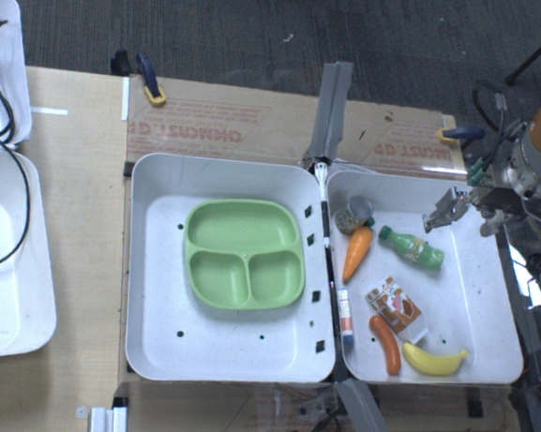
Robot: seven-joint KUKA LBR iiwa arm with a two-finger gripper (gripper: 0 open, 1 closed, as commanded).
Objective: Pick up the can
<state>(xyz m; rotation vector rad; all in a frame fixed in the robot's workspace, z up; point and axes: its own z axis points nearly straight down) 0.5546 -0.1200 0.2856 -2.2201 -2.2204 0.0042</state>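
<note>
The small round metal can [356, 209] sits at the right bin's [489, 305] upper left, touching a tapered carrot [357, 251]. The gripper [443, 214] hangs at upper right above a glossy green bottle [412, 250]; its jaws' state I cannot tell.

Bright even overhead light, soft shadows, mild glare on white bins [145, 246], slightly soft focus

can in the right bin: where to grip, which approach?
Probably from straight above, fingers across the can's round body. It sits in the bin's far-left corner, the carrot touching its near side, so close along the free left-right axis. The gripper is to its right.
</note>
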